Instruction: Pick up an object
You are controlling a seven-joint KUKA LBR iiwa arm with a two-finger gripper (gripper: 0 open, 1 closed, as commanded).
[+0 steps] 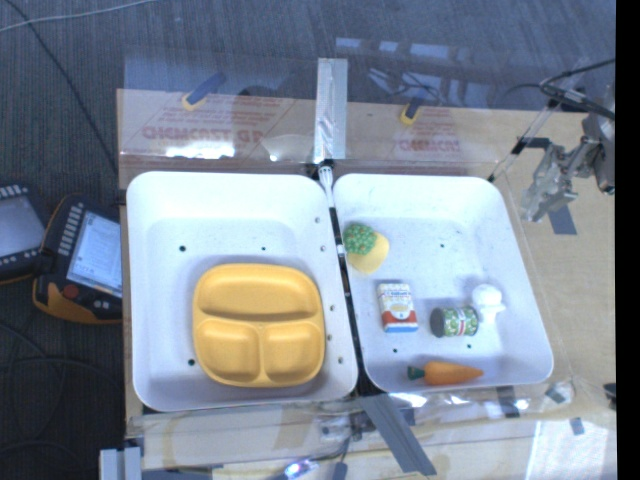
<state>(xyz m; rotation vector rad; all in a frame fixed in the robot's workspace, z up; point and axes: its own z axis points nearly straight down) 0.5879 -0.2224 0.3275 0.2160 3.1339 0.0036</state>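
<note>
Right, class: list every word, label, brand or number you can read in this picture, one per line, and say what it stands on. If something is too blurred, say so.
Red lettering on the clear back panel behind the left bin: blurred, not readable.
Red lettering on the panel behind the right bin: blurred, not readable.
Label on the small red and white carton: too small to read.
Label on the green can: too small to read.
Screen of the handheld pendant: unreadable.

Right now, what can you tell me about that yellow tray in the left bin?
The yellow tray looks like smooth moulded plastic, a rounded rectangle with three compartments: one long section across the far side and two smaller ones nearer the camera. It lies flat and upright on the floor of the left white bin, toward its near half. Its compartments hold nothing visible, and the only thing it touches is the bin.
</note>
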